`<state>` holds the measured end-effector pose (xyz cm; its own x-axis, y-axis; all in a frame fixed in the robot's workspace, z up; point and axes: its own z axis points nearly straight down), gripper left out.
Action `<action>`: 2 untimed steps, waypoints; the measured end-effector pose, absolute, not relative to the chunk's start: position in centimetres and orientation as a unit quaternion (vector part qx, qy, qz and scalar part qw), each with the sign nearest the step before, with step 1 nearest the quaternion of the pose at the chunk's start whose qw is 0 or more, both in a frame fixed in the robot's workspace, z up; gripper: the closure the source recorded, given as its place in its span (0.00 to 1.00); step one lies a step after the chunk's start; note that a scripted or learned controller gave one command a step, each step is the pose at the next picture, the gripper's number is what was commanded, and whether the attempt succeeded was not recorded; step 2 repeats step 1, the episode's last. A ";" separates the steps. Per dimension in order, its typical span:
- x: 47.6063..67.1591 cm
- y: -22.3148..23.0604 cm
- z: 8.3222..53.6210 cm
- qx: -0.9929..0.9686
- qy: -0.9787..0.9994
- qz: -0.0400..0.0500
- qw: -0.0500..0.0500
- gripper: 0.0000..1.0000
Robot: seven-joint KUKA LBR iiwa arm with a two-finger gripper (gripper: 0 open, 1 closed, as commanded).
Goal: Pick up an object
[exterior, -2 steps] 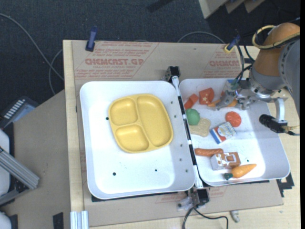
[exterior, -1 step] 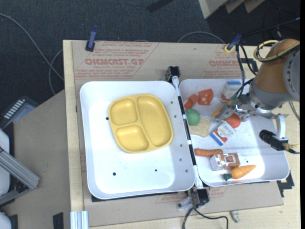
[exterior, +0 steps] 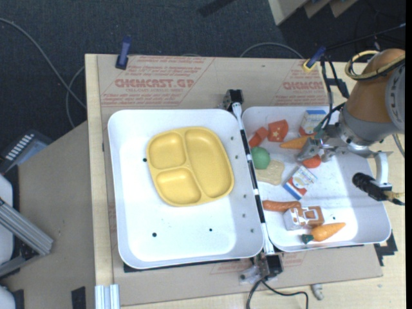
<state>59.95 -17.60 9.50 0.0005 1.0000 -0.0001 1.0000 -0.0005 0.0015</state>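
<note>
From my seat, I judge the pick not yet done: nothing is lifted clear, and every item I can make out lies on the floor of the right bin. The arm reaches in from the right and its pincer is down low in the upper part of that bin, right at a small red piece and just beside an orange carrot-like piece. I cannot tell how the pincer stands, released or clenched, because the wrist hides it, and I see nothing clearly held. So the red piece looks like the likely target, though that is my guess from where the tool sits. Other candidates are spread around: a red block and a green ball toward the bin's left wall, a small packet in the middle, a carrot lower down, and another carrot near the front edge. The left bin carries a yellow divided tray. What is left is the grasp itself and the lift off the surface.
</note>
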 end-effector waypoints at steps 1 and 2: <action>65.1 -9.9 8.4 0.707 0.708 0.000 -0.002 1.00; 65.1 -9.9 8.4 0.707 0.708 0.000 -0.002 1.00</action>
